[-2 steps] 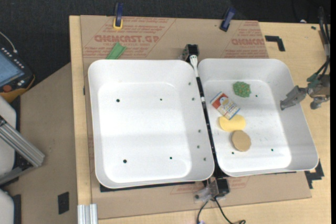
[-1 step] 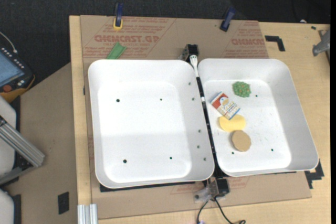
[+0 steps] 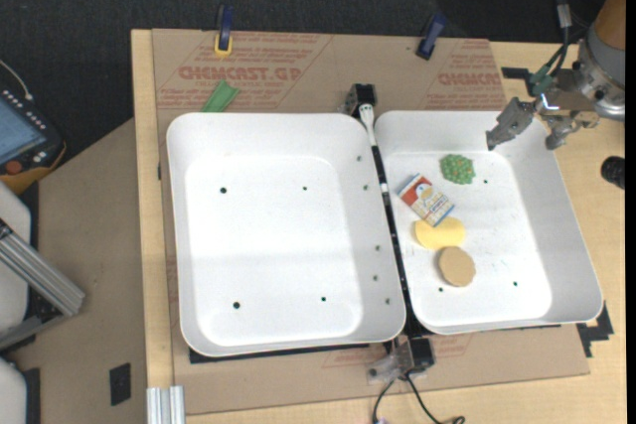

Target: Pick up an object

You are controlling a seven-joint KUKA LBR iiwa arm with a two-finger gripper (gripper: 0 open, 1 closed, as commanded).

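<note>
Several small objects lie in the right bin point(image 3: 556, 213): a green fuzzy ball point(image 3: 458, 168), a small red, white and blue box point(image 3: 426, 199), a yellow lump point(image 3: 438, 233) and a tan round disc point(image 3: 456, 266). My gripper point(image 3: 525, 135) hangs over the bin's far right corner, up and to the right of the green ball. Its fingers are spread open with nothing between them. One fingertip point(image 3: 499, 135) points down toward the bin floor near the ball.
The left bin point(image 3: 189, 213) sits beside the right one, with a black divider strip point(image 3: 383, 204) between them. Both rest on a cardboard sheet point(image 3: 298, 65) held by blue clamps point(image 3: 225, 27). A green scrap point(image 3: 220, 96) lies on the cardboard behind the left bin.
</note>
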